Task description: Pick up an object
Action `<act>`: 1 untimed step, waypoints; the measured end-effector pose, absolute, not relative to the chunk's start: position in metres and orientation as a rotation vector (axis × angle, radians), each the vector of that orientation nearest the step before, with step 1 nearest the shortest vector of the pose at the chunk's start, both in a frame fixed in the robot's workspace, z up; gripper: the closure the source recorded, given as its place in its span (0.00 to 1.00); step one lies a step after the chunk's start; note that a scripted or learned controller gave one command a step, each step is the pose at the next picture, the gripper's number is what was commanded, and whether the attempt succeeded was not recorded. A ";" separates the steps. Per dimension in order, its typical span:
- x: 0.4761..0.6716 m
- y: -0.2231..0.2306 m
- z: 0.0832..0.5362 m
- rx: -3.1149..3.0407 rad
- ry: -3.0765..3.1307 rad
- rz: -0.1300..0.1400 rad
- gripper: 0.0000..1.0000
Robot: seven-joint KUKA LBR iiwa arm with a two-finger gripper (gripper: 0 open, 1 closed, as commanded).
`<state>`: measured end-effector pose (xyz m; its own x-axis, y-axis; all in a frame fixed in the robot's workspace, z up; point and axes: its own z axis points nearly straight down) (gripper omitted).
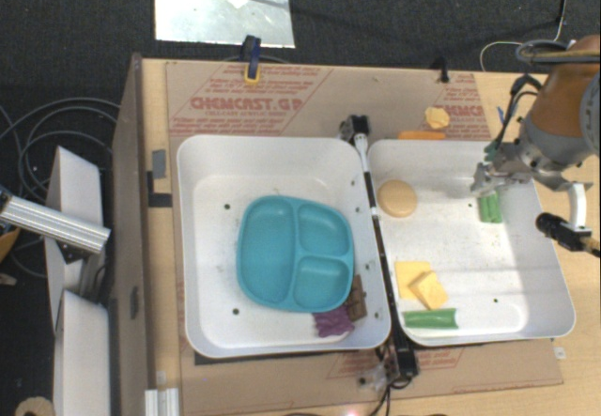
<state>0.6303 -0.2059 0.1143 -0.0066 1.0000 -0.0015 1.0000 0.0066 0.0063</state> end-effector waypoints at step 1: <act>0.667 -0.170 0.215 2.202 2.223 0.014 1.00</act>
